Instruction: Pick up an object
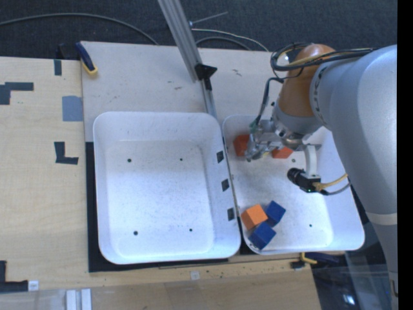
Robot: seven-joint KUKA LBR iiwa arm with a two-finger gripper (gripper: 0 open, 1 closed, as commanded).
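My gripper [257, 148] hangs low in the right bin [303, 234], near its back left corner. An orange-red block [241, 144] sits just left of the fingers, touching or nearly touching them. Another orange-red piece [282, 152] shows on the right side of the gripper, partly hidden by it. At the bin's front left lie an orange cube [254, 216] and two blue blocks [275, 211], [262, 236], close together.
The left bin [110, 192] stands beside the right one, sharing a middle wall with black clips [225, 185]. A metal pole [182, 28] slants in from the top. The arm's grey body [368, 115] covers the right bin's right side.
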